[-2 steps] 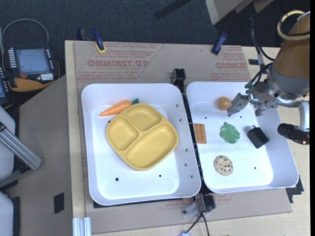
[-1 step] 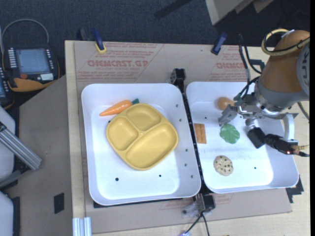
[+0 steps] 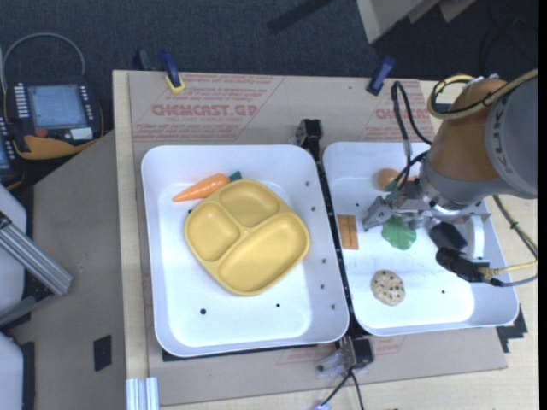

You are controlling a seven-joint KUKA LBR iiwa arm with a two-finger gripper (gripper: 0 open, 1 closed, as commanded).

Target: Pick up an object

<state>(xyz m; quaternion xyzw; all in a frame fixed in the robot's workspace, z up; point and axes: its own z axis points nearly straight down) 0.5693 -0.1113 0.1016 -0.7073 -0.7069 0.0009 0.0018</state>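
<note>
Camera view, looking down at a slant on the counter (image 3: 128, 229): two shallow white bins sit side by side on it. The left bin (image 3: 171, 297) holds a yellow plastic divided plate (image 3: 247, 237) and, touching its upper left edge, an orange toy carrot (image 3: 200, 188) whose long axis runs left to right, green top toward the right and tip toward the left. The right bin (image 3: 453, 310) holds a round speckled cookie (image 3: 388, 287) near its front, a flat orange rectangular piece (image 3: 346, 231) by its left wall, and a small round orange-tan object (image 3: 387, 178) farther back. The tool (image 3: 395, 220) of the grey arm hangs over the right bin at a green lumpy object (image 3: 398, 234); whether it is gripping anything I cannot tell.
</note>
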